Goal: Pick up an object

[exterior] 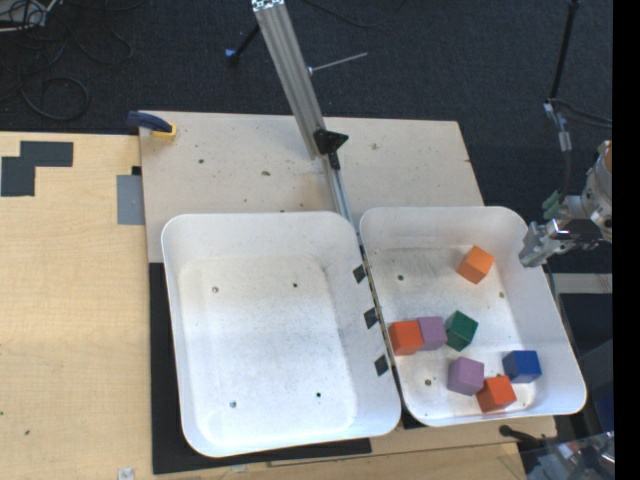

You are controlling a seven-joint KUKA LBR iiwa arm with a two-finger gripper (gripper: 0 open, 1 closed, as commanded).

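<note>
Blocks fill your right bin (560,298): an orange cube (476,264) sits alone toward the far side, while an orange-red cube (405,337), a lilac cube (432,332) and a green cube (461,330) press together in a row near the middle, and a purple cube (465,376), a second orange-red cube (496,394) and a blue cube (521,365) cluster at the near corner. Your left bin (190,268) lies beside it on the table (400,158). The gripper (545,240) hangs at the right bin's outer rim, above and apart from every block; you cannot tell from here whether it is spread or closed, and nothing shows in it. Your easiest pick is likely the lone orange cube, with free space on all sides. These look like small rigid blocks, probably light and smooth-faced, so take it across two opposite flat faces, squared to the block, lest it twist or slip out.
</note>
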